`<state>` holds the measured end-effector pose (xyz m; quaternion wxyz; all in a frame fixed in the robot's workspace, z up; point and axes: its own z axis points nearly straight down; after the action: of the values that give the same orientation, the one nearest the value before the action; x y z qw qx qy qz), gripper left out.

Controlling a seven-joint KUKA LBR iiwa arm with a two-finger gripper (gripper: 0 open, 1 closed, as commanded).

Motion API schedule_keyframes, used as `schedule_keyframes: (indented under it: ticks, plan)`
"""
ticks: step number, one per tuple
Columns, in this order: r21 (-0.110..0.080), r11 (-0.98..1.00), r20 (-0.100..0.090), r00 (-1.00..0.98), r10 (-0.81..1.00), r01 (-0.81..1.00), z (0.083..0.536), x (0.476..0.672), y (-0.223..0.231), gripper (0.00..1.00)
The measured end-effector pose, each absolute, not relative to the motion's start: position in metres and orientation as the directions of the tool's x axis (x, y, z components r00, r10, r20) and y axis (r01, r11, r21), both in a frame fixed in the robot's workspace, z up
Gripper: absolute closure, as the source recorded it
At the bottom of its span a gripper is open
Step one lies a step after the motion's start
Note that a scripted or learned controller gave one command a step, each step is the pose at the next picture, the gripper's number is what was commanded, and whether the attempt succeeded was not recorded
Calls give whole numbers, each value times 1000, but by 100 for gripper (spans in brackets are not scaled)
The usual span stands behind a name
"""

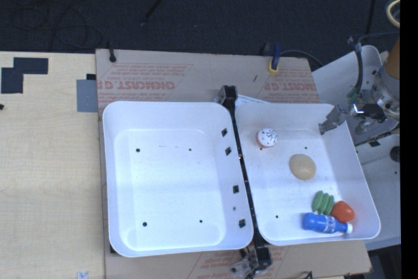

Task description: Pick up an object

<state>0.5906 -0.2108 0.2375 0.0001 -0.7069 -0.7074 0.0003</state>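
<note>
While the tool [339, 115] hangs over the far right rim of the right bin [366, 196], I cannot tell its state. That bin holds a small white sprinkled cupcake [266, 137], a tan round object [302, 166] near its middle, and, at the near right corner, a green piece [322, 202], an orange-red ball [343, 211] and a blue bottle [324, 224] lying on its side.

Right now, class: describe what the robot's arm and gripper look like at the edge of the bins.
The arm is pale grey and rounded, with an orange band near its top. Dark cables run along it. The gripper is a slim grey metal part jutting over the right bin's far corner.
</note>
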Motion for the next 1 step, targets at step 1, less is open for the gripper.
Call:
schedule_keyframes:
  ticks: [1]
  plan:
    - [1, 3, 0, -3, 1000, 1000, 234, 623, -213, 0]
